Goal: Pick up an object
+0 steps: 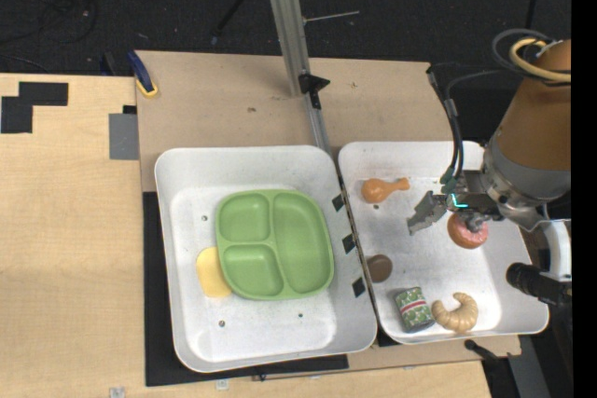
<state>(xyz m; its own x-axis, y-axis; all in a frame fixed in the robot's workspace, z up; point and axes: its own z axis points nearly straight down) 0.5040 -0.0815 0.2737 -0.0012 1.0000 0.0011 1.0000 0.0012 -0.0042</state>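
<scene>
Object candidates: any loose item in the two white bins would do; the ones nearest the gripper lie in the right bin [522, 317].
Left bin [177, 200]: green divided plate [275, 242], stiff, broad and shallow, a poor fit for two fingers; a yellow piece [211, 273] is tucked under its left edge.
Right bin, left part: orange drumstick toy [382, 189], likely light hard plastic, best pinched across its thin handle; brown round piece [379, 268], small and prone to roll.
Right bin, front: green packet [412, 308] and croissant toy [456, 311] touching, both likely light.
Red-pink donut [468, 231]: beside the wrist, probably smooth.
Gripper [424, 217]: low over the right bin; cannot tell how its jaws stand.
</scene>
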